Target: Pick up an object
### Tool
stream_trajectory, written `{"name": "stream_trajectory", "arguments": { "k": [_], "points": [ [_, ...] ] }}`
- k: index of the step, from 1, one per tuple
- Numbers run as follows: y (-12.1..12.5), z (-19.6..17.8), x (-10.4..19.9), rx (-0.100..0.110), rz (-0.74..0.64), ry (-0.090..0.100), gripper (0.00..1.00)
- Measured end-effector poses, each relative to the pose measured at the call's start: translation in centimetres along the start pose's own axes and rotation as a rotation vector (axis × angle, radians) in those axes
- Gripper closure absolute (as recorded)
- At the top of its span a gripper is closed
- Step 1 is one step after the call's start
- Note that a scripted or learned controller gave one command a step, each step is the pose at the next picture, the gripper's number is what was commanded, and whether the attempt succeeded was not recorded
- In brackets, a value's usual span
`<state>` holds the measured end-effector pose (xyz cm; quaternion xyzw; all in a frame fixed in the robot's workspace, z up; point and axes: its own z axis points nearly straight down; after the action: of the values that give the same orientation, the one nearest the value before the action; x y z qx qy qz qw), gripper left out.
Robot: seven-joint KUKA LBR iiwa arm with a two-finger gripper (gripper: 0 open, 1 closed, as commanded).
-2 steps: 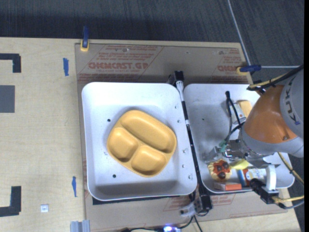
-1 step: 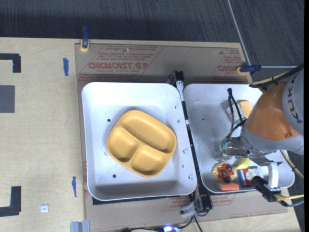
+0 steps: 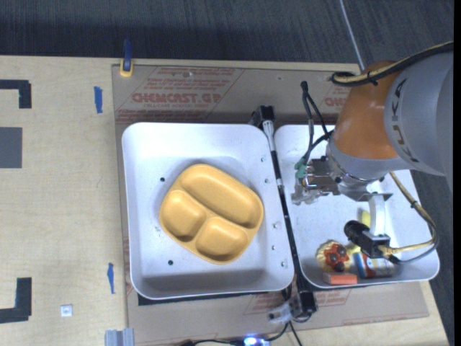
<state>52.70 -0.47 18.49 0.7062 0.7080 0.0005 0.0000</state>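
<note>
**Over the right bin (image 3: 311, 225), a claw (image 3: 311, 182) and a little pile**

On the left is the pale bench (image 3: 57, 193), with a few black marks (image 3: 18, 94) on it. Next comes the left bin (image 3: 144, 144), white and shallow. A big yellow dish (image 3: 210, 211) lies in the middle of it. The dish has three round bumps, one long and two smaller.

Just beside it sits the right bin. The shiny claw hangs over the upper left part of this bin, near the wall between the two bins. I cannot tell whether it is spread or pressed together.

The things to pick up lie in the bottom part of the right bin, below the claw and apart from it. There is a round orange and yellow thing (image 3: 333, 256). A flat orange-red piece (image 3: 343, 280) lies just under it, and a small blue and white thing (image 3: 367, 267) is to its right. A pale yellow stick (image 3: 377, 218) lies a bit higher.

The grey arm (image 3: 414, 114), with its orange band, comes in from the right.
</note>
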Motion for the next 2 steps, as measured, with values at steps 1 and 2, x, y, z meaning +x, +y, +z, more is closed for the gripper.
{"name": "stream_trajectory", "arguments": {
  "k": [1,2],
  "points": [
    [-4.8,0.0,-8.1,0.001,0.002,-0.001,1.0],
    [-4.8,4.6,-15.9,0.002,0.003,-0.001,1.0]
  ]
}}
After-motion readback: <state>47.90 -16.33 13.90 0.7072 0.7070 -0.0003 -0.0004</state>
